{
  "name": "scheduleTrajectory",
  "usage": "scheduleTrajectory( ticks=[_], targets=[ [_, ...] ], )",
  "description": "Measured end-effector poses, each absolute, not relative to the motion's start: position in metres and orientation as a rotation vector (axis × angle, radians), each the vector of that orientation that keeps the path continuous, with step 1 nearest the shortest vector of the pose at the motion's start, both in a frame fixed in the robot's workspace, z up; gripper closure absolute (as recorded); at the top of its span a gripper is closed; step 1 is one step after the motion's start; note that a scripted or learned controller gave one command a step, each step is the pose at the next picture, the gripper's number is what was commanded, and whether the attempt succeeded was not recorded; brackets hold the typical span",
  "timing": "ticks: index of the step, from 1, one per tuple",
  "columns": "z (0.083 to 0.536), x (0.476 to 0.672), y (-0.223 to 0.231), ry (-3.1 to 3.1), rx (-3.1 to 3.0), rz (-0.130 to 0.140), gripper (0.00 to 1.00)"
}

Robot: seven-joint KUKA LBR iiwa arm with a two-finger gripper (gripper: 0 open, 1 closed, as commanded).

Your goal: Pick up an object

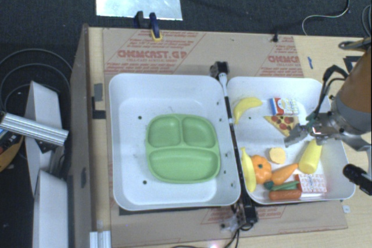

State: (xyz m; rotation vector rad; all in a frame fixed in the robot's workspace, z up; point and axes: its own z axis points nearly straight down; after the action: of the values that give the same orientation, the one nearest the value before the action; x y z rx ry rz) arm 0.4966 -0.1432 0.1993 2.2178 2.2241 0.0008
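Note:
The right bin (256,87) holds several toy foods. A yellow banana (246,106) lies at its back left, with a red and white carton (283,105) and a pizza slice (282,123) to the right of it. My gripper (306,132) hangs just right of the pizza slice and above the top end of a yellow bottle (311,155). Nothing shows as held. Near the front lie a pale round slice (278,155), an orange (262,170), a carrot (283,173) and a red sausage (284,195).
The left bin (125,125) bears a green divided tray (183,146). A small white and red packet (314,183) sits at the right bin's front right, and a yellow piece (248,168) lies against its left wall. The arm (354,101) comes in over the right rim.

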Motion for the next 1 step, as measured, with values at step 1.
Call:
scheduleTrajectory(
  ticks=[1],
  targets=[
    [0.1600, 0.5673, -0.1173, 2.230, 2.208, 0.005, 0.00]
  ],
)
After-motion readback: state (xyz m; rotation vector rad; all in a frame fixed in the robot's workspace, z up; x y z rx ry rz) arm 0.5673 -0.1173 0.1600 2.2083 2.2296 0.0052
